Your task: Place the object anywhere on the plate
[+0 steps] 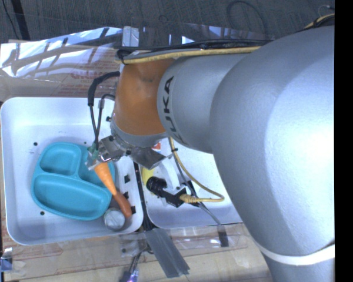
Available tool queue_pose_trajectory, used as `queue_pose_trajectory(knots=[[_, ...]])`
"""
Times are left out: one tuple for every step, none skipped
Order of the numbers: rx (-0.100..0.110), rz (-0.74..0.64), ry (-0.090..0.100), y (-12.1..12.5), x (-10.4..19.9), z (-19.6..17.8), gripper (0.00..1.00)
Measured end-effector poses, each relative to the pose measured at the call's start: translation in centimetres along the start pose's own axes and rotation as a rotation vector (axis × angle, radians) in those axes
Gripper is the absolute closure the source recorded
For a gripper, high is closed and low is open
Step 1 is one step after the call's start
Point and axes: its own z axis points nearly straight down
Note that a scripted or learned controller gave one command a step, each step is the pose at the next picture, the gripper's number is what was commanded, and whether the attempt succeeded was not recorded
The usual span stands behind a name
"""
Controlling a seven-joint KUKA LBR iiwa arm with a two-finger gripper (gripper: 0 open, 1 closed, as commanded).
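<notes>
Carrot (112, 184) lies in the left bin (15, 157), its thick end just beside the right rim of the blue divided plate (65, 184), its tip pointing toward the bin's near right corner beside a small grey round object (113, 219). Claw (101, 156) sits directly above the carrot's thick end; its state cannot be determined. Arm (223, 98) covers most of the right bin (188, 216).

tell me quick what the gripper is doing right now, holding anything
Gripper: over the blue plate's right edge, by the carrot; grip cannot be told.
</notes>
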Motion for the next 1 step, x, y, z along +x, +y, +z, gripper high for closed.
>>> queue_pose_trajectory(knots=[[0.000, 0.001, 0.000, 0.00, -0.05, -0.01, 0.00]])
